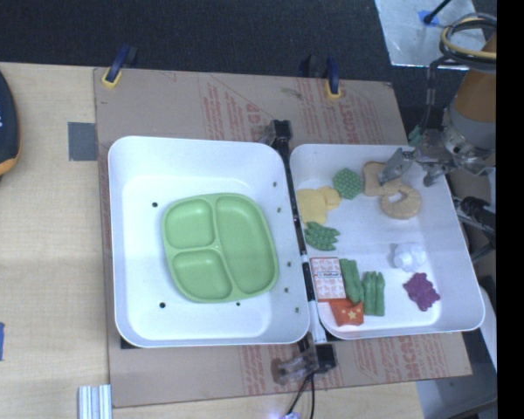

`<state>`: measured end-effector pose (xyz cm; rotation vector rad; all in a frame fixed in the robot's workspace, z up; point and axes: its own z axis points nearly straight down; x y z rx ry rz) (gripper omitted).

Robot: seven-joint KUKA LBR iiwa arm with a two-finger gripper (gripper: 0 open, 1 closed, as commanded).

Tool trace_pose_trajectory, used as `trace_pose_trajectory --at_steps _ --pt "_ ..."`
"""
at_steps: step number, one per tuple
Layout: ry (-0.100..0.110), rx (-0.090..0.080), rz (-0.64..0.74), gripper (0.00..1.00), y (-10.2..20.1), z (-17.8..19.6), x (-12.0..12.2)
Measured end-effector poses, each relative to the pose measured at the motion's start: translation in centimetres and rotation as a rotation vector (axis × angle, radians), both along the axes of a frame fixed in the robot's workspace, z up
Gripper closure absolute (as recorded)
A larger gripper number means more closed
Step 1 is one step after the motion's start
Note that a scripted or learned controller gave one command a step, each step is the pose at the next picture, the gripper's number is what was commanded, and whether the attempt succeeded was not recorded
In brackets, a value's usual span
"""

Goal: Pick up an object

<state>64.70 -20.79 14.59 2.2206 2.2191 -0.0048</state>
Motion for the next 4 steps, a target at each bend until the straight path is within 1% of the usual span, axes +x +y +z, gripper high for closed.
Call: trace_pose_trajectory --at_steps 1,2,3,4 --pt "0.013 0.007 0.000 0.00 -0.1 -0.1 -12.7" --pt "-0.001 0.003 0.011 0.00 2.1 -5.7 -4.2" --pt "-0.004 0.002 0.007 0.00 0.7 -4.1 1.2" --pt "-0.006 0.001 0.004 0.00 -0.4 5.1 1.1"
